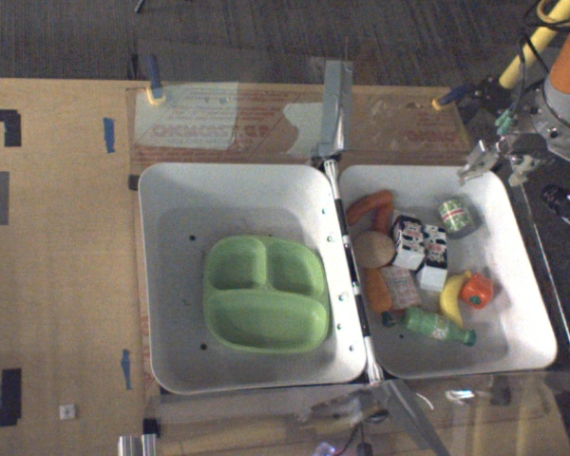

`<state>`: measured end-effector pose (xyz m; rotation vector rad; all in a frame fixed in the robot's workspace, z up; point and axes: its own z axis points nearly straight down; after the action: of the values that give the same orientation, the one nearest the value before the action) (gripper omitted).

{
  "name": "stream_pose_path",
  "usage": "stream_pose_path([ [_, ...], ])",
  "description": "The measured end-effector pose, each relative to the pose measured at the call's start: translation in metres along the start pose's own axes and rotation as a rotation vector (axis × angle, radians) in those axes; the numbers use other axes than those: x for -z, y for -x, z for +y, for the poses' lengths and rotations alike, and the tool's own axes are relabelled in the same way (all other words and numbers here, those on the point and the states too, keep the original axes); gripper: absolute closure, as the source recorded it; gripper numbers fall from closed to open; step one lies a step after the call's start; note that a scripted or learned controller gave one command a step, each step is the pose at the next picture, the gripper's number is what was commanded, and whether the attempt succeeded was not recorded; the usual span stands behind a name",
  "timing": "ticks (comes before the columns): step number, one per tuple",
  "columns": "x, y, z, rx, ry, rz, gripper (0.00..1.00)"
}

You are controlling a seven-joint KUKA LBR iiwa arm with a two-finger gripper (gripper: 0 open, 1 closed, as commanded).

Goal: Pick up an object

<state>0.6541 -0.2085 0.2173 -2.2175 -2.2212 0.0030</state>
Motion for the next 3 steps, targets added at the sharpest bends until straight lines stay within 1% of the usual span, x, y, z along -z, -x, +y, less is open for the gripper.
stream_pose_path([
  [1,-0.1239,-0.0013,0.0067,-0.172,-0.005,0.012,0.0],
  [2,-0.1142,0.0057,0.0065,-0.175,-0.002,0.001,1.0],
  [3,-0.1143,0.0004,0.0079,-0.171,-0.003,0.009,0.0],
])
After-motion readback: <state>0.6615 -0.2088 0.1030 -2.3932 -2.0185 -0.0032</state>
